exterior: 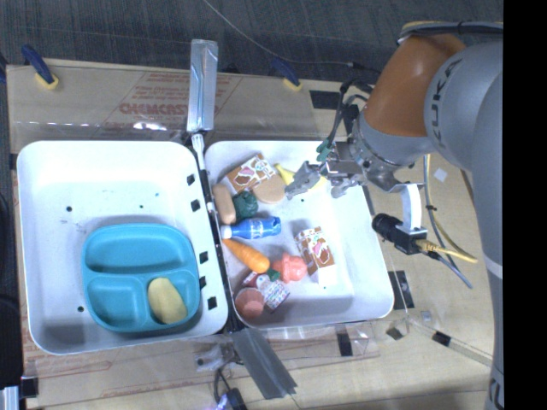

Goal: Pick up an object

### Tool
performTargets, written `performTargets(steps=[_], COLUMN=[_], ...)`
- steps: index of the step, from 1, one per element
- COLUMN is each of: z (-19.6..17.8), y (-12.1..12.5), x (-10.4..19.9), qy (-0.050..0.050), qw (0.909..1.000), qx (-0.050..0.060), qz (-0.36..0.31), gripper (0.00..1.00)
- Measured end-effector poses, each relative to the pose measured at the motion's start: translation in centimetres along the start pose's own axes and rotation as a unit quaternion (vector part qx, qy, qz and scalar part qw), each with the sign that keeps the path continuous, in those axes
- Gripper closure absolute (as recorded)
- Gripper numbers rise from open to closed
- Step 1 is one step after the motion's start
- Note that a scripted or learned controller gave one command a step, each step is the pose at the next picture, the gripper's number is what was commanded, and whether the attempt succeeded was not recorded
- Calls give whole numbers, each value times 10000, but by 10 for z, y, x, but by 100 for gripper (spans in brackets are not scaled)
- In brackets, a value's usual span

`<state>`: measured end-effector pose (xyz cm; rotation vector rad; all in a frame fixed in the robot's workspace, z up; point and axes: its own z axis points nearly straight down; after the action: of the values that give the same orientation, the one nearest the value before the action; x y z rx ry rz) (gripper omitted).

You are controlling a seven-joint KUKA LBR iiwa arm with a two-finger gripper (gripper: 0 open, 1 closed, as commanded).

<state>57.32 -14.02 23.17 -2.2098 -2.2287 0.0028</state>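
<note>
While the grey two-finger gripper (317, 180) is hovering over the right white bin (369, 267), jaws parted and gripping nothing, the small yellow toy (285, 175) is lying just beside them, seemingly the chosen target.

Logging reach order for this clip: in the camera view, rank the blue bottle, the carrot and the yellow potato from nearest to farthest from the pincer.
1. Blue bottle, right bin, near the divider, closest to the pincer.
2. Carrot, right bin, just below the bottle.
3. Potato, on the blue tray in the left bin.

Dark carpet (102, 11) beyond wooden bench (479, 374)
</note>
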Motion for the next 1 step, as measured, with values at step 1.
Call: performTargets(steps=[1], z=[0], y=[0], x=[0], qy=[0], qw=[10000], qx=[0], qz=[0], gripper=[0])
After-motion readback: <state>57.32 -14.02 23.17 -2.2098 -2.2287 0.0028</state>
